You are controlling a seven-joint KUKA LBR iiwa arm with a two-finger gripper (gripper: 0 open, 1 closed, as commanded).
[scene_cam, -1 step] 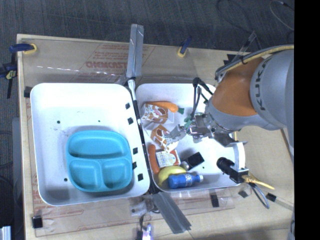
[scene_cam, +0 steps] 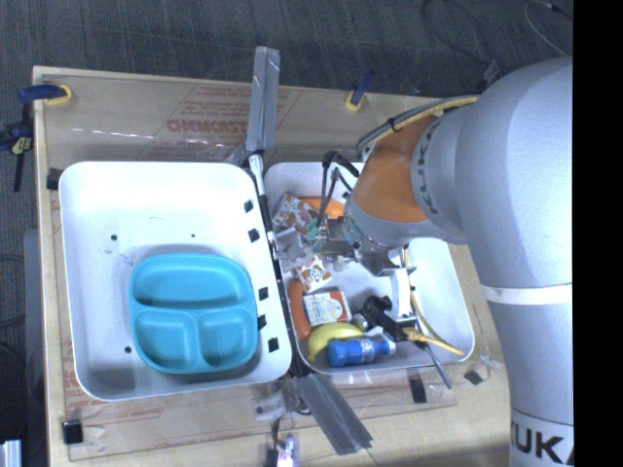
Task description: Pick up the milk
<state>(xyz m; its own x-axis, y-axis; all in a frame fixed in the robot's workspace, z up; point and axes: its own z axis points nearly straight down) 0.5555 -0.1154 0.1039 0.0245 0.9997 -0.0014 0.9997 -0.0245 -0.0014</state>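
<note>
Currently my arm reached in over the right bin, wrist low above the clutter near its left wall. Jaws sat among the wrappers; could not tell their state. Milk, a small carton, lay just below, beside a banana and blue bottle. Left bin held a blue tray.

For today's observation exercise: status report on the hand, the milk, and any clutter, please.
Hand low over right bin. Milk carton lying there, not held. Banana, blue bottle crowd beside it.
</note>
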